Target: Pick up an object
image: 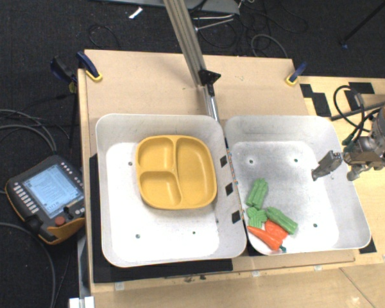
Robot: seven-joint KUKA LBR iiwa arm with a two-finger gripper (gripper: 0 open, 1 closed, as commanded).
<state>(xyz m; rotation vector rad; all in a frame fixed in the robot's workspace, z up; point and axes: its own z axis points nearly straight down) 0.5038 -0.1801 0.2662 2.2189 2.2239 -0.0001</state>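
Observation:
A few toy vegetables lie in the front left corner of the right bin (308, 136). They are a ridged green piece (257, 192), a second green piece (283, 221) and an orange carrot-like piece (268, 237) beneath them. My gripper (339, 169) hangs over the right side of that bin, well to the right of the pile and slightly behind it. It is open, and between its fingers there is only bin floor. The arm enters from the right edge.
A yellow three-part plate (177, 172) sits in the left bin (109, 172). A slanted metal pole (187, 34) rises behind the bins. A teach pendant (48, 194) and cables lie off the bench to the left.

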